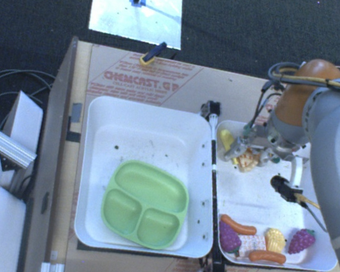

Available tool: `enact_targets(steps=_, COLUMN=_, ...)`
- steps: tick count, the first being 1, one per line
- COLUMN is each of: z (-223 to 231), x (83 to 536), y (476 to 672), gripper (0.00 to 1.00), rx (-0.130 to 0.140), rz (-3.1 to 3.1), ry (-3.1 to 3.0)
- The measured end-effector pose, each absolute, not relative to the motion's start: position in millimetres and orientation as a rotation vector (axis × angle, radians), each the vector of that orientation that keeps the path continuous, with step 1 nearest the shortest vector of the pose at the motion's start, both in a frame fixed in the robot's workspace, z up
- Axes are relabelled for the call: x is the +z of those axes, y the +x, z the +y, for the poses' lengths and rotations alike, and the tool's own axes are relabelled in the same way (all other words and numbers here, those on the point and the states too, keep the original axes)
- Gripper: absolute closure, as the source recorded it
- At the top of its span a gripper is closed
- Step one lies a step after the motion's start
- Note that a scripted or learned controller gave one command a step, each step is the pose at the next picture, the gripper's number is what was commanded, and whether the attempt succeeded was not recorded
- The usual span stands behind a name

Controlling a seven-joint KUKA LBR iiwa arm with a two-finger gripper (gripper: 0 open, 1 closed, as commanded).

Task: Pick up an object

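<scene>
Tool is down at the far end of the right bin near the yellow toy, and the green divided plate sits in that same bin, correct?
Not quite. The camera view shows the green divided plate in the left bin, not the right bin. The rest holds: the tool is low at the right bin's far end, beside the yellow toy.

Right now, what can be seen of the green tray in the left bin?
The green tray is pale lime, looks like smooth plastic, with rounded corners and three compartments: one long along its far side, two smaller along the near side. Nothing lies in them. It rests flat, turned slightly askew, in the near half of the left bin, touching only the bin floor. Its near right corner comes close to the bin wall. The claw is over the right bin.
</scene>
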State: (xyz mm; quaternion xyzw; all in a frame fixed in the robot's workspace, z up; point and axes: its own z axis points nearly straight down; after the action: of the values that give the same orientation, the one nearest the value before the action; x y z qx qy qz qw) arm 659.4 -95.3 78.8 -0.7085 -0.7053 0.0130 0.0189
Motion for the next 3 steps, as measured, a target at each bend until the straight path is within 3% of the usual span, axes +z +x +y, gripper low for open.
enact_targets(steps=3, z=-88, x=79, y=660.0, gripper=0.0, rx=0.043, rz=-2.197, ry=-2.208)
